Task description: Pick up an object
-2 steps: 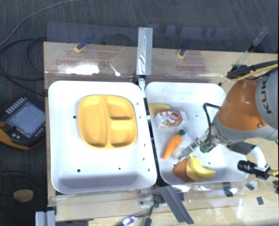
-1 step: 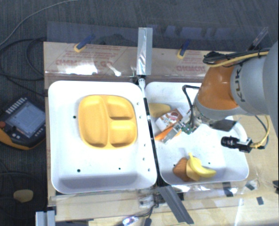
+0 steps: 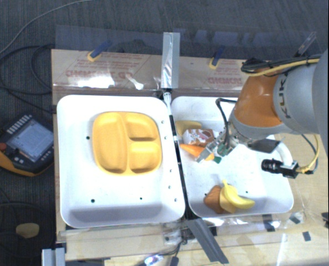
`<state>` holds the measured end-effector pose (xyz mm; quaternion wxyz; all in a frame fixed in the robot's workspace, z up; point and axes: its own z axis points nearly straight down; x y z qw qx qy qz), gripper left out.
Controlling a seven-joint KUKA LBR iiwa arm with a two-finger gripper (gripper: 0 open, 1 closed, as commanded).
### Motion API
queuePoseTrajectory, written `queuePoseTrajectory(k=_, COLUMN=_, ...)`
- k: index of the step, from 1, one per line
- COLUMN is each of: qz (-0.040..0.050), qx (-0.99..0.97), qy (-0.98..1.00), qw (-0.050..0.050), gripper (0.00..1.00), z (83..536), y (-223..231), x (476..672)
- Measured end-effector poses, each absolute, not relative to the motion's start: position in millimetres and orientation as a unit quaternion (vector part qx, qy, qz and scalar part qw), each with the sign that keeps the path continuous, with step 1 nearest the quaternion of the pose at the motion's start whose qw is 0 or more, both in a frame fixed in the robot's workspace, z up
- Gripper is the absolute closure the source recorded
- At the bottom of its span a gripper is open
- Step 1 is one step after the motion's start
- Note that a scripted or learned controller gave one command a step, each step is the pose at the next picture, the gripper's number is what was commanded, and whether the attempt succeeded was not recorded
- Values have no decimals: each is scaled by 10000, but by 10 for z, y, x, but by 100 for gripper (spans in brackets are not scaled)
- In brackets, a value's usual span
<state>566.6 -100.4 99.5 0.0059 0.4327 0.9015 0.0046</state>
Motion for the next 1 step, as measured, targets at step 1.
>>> queuePoseTrajectory(k=1, qz=-11, qx=4931, qy=8700, qw=2, gripper=100, z=2193, y=-577, x=5837)
